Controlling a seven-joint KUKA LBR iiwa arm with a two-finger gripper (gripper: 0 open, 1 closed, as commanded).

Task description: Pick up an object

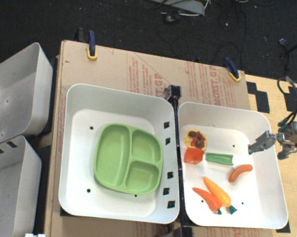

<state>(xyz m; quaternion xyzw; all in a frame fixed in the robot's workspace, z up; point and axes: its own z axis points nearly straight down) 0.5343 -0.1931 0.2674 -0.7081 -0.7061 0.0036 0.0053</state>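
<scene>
Nearest the camera, along the lower part of the right bin (pixel 276 209), an orange pepper (pixel 218 193) and a red pepper (pixel 206 199) lay side by side and touching, both slanting down to the right, with a small green stem piece (pixel 232 210) at their lower ends. Farther up the same bin, an orange-red sausage (pixel 240 172) lay tilted near the right wall, apart from the peppers. Beside it to the left, a green cylinder (pixel 219 159) lay horizontally, its left end touching a red block (pixel 193 156). Just beyond the block lay a small yellow piece with dark spots (pixel 196 138).

The left bin (pixel 72 148) held a green divided plate (pixel 129 159) with three compartments, lying flat near the centre.

At the right bin's far right rim, the gripper (pixel 275 144) hung over the wall, its two fingers spread wide with nothing between them, well apart from every object. Both bins rested on a cardboard sheet (pixel 139 69) fixed by clamps at the far edge.
</scene>
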